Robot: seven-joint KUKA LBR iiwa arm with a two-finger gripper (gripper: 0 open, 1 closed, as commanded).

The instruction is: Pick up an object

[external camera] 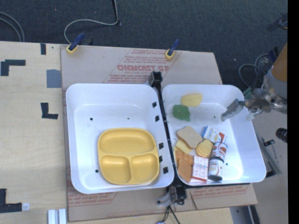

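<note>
The things to pick from lie in the right bin (254, 146). A slice of toast (189, 135) sits near its middle, long axis running from upper left to lower right. Just below it a round cracker (204, 148) touches a small bottle (216, 161), which lies on its side pointing up and down the view, dark cap toward the near wall. A red-and-white packet (200, 168) lies beside the bottle, roughly parallel to it. Apart from this cluster, a green piece (181, 112) and a pale yellow piece (191, 99) rest near the far wall, the yellow one lengthwise left to right.

The gripper (232, 110) hangs over the right bin's far right corner, above the floor and clear of every item. One grey finger slants down to the left; whether the fingers are apart or together cannot be told, and nothing is seen between them.

The likely step is the approach. The green or yellow piece looks the safer choice, since each stands alone; closing across the short width should help. The left bin (77, 106) holds a yellow divided tray (128, 155).
</note>
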